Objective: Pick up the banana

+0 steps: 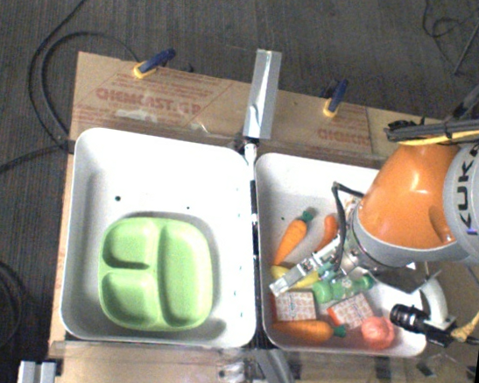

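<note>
The banana [291, 278] is a short yellow piece lying in the right bin [275, 187], near its left wall, partly covered by the gripper. My gripper [316, 266] hangs low over the right end of the banana, below the arm's orange band [406, 201]. From this view I cannot make out whether it touches the banana or is around it.
Packed around the banana are two upright carrots [291, 236], a green item [342, 289], two checked blocks [295, 306], a lying carrot [304, 330] and a red fruit [376, 332]. The left bin [103, 158] holds a green divided plate [158, 270].
</note>
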Robot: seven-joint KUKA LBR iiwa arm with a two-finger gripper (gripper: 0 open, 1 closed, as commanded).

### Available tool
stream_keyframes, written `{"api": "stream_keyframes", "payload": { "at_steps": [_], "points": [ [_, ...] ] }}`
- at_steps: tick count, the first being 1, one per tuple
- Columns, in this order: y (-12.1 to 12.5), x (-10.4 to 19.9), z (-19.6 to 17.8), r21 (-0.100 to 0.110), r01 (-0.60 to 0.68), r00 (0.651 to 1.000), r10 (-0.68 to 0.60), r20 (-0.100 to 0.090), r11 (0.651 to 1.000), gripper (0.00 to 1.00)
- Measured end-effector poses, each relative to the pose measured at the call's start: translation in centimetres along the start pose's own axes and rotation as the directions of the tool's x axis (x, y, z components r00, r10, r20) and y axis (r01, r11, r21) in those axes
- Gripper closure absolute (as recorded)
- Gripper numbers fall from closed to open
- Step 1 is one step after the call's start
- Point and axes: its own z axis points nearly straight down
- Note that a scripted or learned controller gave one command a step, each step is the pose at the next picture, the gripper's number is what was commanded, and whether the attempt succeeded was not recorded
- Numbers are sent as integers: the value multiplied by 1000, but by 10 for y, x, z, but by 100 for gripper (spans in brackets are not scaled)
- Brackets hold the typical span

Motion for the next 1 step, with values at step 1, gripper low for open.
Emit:
{"api": "stream_keyframes", "payload": {
  "at_steps": [1],
  "points": [
    [16, 27, 0, -1, 27, 1000, -27, 0, 1000, 0]
  ]
}}
